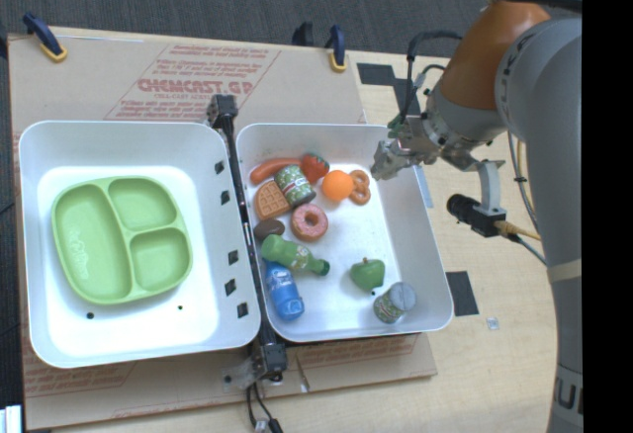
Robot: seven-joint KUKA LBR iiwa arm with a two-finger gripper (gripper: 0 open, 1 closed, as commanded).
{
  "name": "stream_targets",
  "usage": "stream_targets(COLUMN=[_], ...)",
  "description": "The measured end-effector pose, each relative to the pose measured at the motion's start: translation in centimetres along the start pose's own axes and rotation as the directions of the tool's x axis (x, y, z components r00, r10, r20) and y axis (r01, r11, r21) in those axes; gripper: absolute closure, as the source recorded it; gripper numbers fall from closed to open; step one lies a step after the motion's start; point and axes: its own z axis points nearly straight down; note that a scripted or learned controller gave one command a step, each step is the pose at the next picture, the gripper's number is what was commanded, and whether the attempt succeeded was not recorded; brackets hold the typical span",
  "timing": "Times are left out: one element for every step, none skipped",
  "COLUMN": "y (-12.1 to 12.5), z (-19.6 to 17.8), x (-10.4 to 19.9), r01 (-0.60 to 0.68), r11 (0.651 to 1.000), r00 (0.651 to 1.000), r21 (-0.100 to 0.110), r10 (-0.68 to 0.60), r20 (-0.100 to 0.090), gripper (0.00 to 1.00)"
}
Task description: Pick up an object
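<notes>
The gripper [388,162] hangs over the right bin [420,243] by its right rim, near the far corner; whether it is clenched or released I cannot tell. Just beside it lie an orange [337,185] and a pretzel [360,186]. A doughnut [311,221] sits mid-bin. The left bin [119,149] holds a green tray [121,238] with 3 compartments.

The arm [534,75] runs off the right edge, the tool [388,160] covers part of the right bin's [420,263] far rim, its tips are too small to read, and the pretzel [360,186] sits half behind the orange [338,185].
</notes>
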Motion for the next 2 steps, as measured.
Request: stream_targets(y=[0.0,-2.8], z=[0.0,9.4], x=[0.0,0.4], r01=[0.000,0.002], r11=[1.000,1.000], r00=[1.000,1.000], r21=[0.000,0.003], r10=[0.000,-0.002], r20=[0.000,0.001], gripper=[0.00,0.00])
